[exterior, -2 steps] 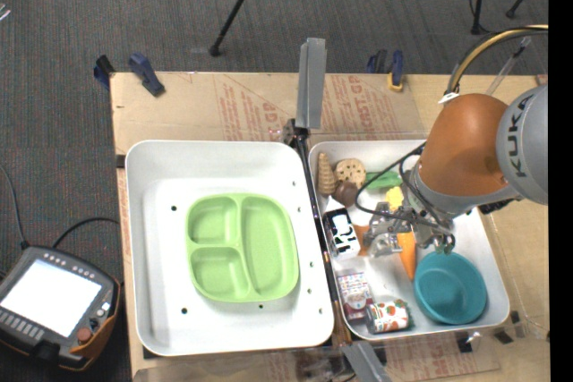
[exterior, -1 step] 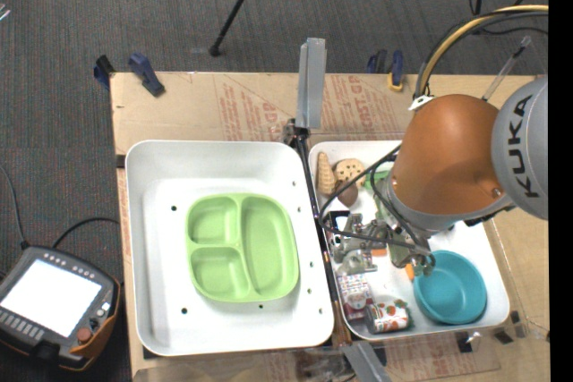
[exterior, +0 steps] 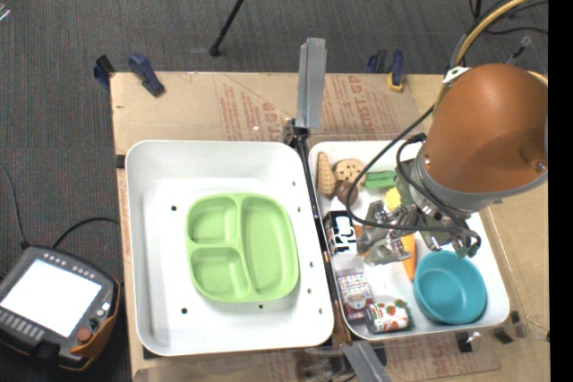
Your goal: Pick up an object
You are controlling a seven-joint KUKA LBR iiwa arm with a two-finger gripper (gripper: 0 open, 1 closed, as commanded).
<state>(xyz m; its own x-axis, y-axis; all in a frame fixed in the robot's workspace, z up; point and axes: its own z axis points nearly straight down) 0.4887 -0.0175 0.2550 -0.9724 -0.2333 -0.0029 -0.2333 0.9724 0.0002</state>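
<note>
**benchguy:** Gripper (exterior: 391, 233) hung low over the middle of the right bin (exterior: 498, 318), in the clutter. Couldn't tell if it had anything or how it was set, the wrist blocked it.

**kt_robo:** Likeliest target was the orange piece (exterior: 408, 257) right below it, beside the teal bowl (exterior: 450, 286). Looked like light, hard, slick plastic, so I'd pinch across its narrow sides. With 1 bowl crowding it, approach looked tight.
</note>
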